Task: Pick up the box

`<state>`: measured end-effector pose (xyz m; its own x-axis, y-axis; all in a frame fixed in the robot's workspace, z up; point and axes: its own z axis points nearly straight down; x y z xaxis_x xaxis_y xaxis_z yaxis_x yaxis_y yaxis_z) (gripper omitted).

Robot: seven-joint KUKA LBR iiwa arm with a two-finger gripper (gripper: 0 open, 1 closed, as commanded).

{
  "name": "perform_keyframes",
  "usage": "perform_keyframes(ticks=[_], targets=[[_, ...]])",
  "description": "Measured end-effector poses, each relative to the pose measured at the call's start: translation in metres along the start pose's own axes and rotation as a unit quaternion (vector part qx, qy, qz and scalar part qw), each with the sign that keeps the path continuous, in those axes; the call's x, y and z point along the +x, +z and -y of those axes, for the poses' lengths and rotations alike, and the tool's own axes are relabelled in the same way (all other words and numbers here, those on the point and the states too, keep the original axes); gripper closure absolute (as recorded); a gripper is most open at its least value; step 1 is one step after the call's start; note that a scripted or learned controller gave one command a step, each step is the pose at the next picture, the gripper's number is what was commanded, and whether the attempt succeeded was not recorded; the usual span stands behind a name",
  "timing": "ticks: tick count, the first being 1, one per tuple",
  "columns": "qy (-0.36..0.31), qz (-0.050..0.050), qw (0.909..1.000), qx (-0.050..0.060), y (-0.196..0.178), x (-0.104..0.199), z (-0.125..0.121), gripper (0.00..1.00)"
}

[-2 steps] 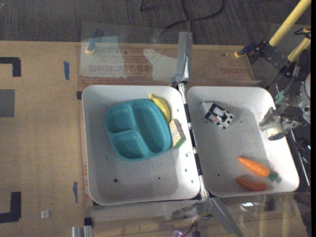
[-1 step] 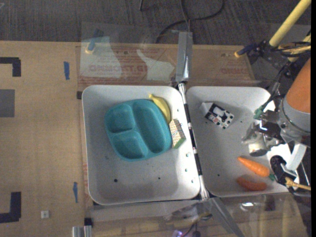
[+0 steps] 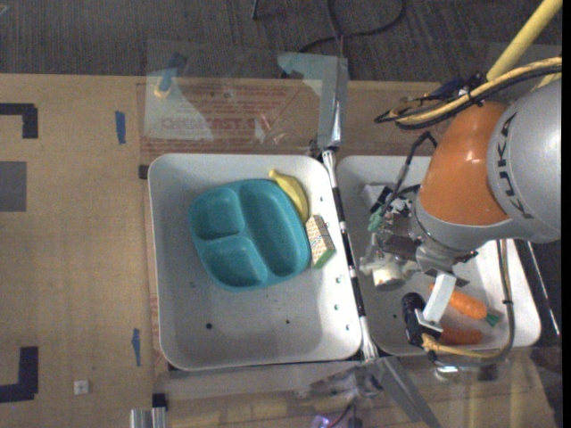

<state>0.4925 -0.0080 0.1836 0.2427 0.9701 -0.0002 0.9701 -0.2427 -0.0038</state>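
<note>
A dark carpeted floor [image 3: 134,12] runs along the top, and below it lies a brown cardboard-covered bench [image 3: 71,239]; black angular markings [image 3: 20,121] sit at the bench's far left edge, and short strips of blue tape [image 3: 119,127] lie a little further in; a clear plastic sheet [image 3: 232,105] lies flat just above the bins.

The left shallow white bin [image 3: 250,337] holds a teal plastic plate with three compartments [image 3: 250,234], set in its upper half and turned at a slant; a yellow banana [image 3: 293,191] curves along the plate's upper right rim, touching it; just below the banana, the small box with a speckled yellow face and a green edge [image 3: 319,239] leans tilted against the plate's right rim, close to the bin's right wall; nothing grips it.

The right shallow white bin [image 3: 357,181] stands just beside the first, their walls meeting; the grey arm with its orange band [image 3: 468,172] reaches over it from the right and covers much of it; the gripper [image 3: 385,273] hangs over the left part of this bin, well apart from the box and across the dividing walls from it; how its jaws stand cannot be told from this slant; two orange carrots [image 3: 468,307] lie near the bin's lower right corner, one just below the other.
</note>
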Motion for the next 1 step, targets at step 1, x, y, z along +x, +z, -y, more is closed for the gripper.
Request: perform_keyframes(ticks=[1], targets=[[0.004,0.0,1.0,0.001,-0.0061,-0.0037,0.0135,1.0]])
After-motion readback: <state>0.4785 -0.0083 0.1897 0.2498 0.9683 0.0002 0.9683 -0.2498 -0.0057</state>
